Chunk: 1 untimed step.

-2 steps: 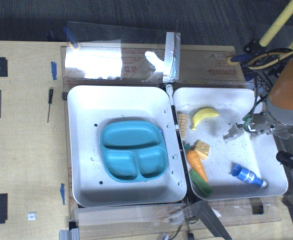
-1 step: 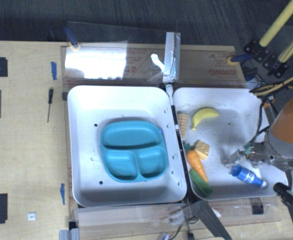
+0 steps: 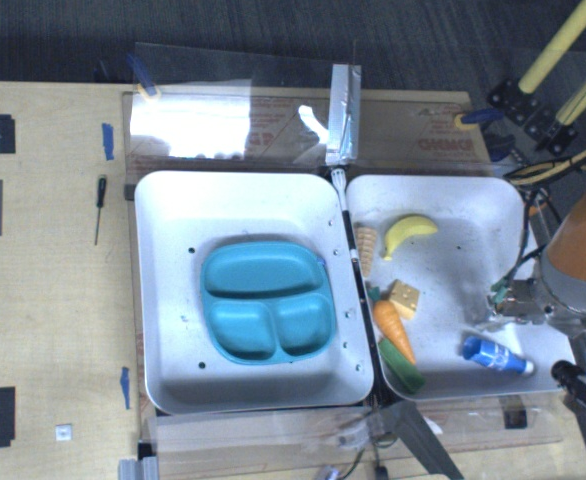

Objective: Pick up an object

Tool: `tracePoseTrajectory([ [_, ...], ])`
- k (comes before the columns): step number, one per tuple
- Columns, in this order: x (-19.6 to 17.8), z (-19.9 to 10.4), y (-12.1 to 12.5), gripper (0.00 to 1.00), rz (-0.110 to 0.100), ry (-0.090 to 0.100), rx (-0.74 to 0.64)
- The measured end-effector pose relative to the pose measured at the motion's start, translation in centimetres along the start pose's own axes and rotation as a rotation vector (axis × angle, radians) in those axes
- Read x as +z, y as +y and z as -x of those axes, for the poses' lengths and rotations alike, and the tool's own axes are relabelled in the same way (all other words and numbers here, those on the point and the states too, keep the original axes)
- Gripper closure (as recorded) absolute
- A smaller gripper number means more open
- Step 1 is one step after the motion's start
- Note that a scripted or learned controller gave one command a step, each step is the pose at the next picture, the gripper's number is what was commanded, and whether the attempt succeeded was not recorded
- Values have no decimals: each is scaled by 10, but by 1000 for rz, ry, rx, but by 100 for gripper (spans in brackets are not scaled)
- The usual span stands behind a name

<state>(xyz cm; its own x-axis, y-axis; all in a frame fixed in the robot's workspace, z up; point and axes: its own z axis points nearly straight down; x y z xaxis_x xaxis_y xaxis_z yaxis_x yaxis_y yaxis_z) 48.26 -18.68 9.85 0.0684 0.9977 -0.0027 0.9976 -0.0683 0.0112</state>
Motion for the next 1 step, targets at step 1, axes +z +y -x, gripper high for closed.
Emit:
tracePoseTrajectory([
  [1, 1, 0, 0, 0, -1, 0, 0],
])
